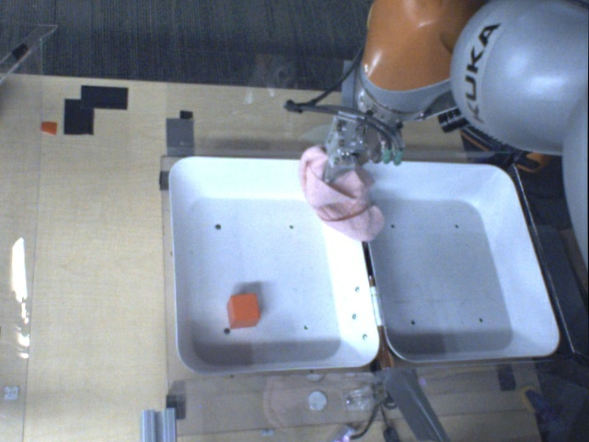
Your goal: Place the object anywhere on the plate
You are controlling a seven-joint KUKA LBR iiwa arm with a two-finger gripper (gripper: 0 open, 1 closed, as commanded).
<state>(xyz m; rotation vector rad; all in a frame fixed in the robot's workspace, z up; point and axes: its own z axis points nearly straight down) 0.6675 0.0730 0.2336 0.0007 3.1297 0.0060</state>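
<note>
Clearly the gripper (354,150) had its fingers clenched on the top of a pink cloth (339,201), which hung bunched and limp beneath it. The cloth dangled over the far end of the seam between the left bin (198,247) and the right bin (515,247), its lower folds draped just above the inner rims where the two met. The grey arm with its orange band (414,26) came in from the far right and stood nearly straight above the grasp.

No plate could be made out with certainty in either bin; the right bin's floor looked bare white, and the left bin held a small orange block (244,310) near its near-left corner, well apart from the cloth.

Judged from this, the step in hand was carrying the cloth to its target. To do it well, the grip needed to stay firm, since only a pinch of fabric seemed caught and a soft cloth could slip free under a quick swing. The trailing folds had to be lifted high enough to clear the bin rims, otherwise they might snag or drag. The release was best made low and centred over the target, so that the cloth would settle in a heap rather than spill over an edge.
</note>
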